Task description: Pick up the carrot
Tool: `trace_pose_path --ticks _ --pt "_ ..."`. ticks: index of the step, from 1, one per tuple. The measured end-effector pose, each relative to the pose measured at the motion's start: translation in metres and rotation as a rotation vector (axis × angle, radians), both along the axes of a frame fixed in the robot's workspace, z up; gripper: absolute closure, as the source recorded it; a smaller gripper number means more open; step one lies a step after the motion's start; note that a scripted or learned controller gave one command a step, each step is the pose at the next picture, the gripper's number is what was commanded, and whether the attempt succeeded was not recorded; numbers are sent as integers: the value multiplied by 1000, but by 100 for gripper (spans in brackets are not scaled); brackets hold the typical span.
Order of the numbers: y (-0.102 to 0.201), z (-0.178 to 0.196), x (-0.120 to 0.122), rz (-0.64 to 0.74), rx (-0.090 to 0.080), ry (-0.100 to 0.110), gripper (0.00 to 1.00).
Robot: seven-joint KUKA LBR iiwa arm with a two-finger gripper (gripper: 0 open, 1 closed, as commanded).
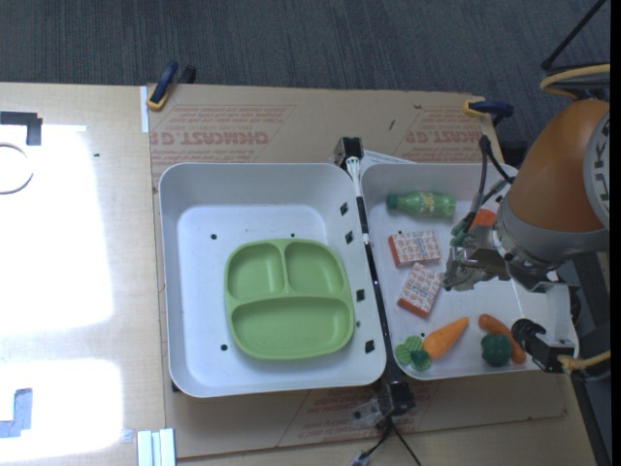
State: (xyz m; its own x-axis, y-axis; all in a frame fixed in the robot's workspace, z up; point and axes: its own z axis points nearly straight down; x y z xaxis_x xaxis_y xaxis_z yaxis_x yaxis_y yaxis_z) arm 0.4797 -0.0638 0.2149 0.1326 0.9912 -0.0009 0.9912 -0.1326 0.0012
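Carrot: the carrot [440, 340] lay in my right bin [441, 175], near its front wall, orange body slanting up to the right and its green leafy end low at the left.
Second carrot: another small carrot [496, 326] with a green top lay just to the right of it, near the front right corner, so I judged the larger, unobstructed one the likelier target.
Gripper: my gripper [468, 269] hung over the middle of the right bin, above and slightly right of the carrot and apart from it; I could not tell how it was set, and nothing was visibly held.
Neighbours: two red-and-white snack packets [416, 248] and [420, 289] lay to the left of the gripper, and a green bottle [421, 203] lay on its side toward the back.
Left bin: it held a green divided plate [289, 299].
Handling, as I judged it: a toy carrot, probably light and stiff, smooth and tapered, so apt to squirt out of a pinch near the tip.
Where to take hold: across the thick orange middle, closing crosswise to its long axis, clear of the leafy end and the bin wall.
Progress: the carrot was not yet picked up.
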Motion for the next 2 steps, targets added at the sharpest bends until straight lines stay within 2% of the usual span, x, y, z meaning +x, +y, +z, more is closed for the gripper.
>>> trace_pose_path --ticks 1,2 --pt "0 0 0 0 0 0 0" --pt "-36 -108 -2 47 1 2 0"
